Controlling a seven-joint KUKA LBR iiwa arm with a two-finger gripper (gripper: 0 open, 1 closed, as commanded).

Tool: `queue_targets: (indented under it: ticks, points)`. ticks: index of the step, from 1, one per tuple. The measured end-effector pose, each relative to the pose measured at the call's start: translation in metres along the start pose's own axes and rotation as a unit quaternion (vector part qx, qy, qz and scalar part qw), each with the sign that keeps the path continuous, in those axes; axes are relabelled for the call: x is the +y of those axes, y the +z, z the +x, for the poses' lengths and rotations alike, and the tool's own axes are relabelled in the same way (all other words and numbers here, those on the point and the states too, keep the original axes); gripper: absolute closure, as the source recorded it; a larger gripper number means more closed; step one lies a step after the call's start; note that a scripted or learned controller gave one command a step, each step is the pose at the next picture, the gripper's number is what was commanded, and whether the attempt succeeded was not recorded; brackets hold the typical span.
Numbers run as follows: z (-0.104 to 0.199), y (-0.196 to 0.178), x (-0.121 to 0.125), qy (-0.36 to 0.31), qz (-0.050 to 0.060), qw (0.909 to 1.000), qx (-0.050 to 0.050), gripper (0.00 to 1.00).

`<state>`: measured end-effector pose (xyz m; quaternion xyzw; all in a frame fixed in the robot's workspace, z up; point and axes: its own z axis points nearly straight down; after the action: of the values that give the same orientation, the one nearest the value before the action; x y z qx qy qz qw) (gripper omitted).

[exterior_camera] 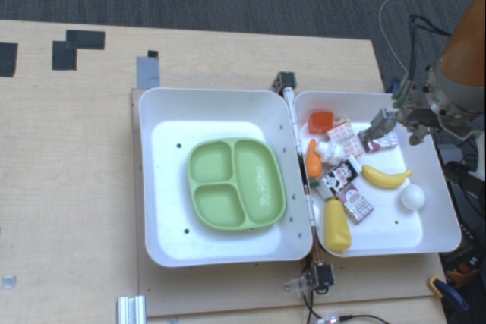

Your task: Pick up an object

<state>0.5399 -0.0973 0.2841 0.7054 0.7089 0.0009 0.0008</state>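
We see two white bins on the desk [68, 163]. The left bin [156, 186] holds a green divided plate [235, 184]. In the right bin [433, 228] lie a banana [386, 177], a yellow bottle [336, 224], a white ball [412, 197] and small packets. The jaws [395, 129] hang over that bin's far side.

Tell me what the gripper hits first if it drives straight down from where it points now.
Probably the patterned packet lying right under the gripper in the right bin; height above it is unclear.
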Motion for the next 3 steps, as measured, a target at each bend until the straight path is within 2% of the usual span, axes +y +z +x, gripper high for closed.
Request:
queue_targets:
  ticks: [1, 2, 3]
  points:
    - [-0.014, 0.184, 0.032, 0.002, -0.002, 1.0, 0.0, 0.0]
    - [-0.013, 0.173, 0.033, 0.001, -0.004, 1.0, 0.0, 1.0]
    - [-0.013, 0.173, 0.033, 0.001, -0.004, 1.0, 0.0, 0.0]
